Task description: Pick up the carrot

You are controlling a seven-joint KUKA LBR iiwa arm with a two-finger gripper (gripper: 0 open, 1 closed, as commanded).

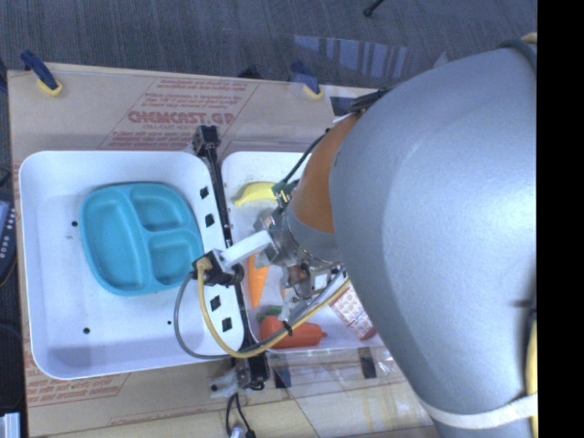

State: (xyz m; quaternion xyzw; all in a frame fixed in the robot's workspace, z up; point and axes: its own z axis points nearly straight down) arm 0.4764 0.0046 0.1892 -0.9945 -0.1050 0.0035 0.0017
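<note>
The carrot [299,336], orange-red with a green top, lies along the front wall of the right bin [265,164]. A second, slimmer orange piece [258,284] lies upright in the picture by that bin's left wall. My gripper [297,279] hangs low over the middle of the right bin, just above and behind the carrot. The wrist and the bulky grey arm hide most of it. I see nothing orange held at its tip.
A yellow banana [255,192] lies at the back of the right bin. A red-and-white packet [351,314] sits under the arm at the right. A blue divided tray [141,235] lies in the left bin [55,336]. Yellow and grey cables [212,322] loop over the divider.
</note>
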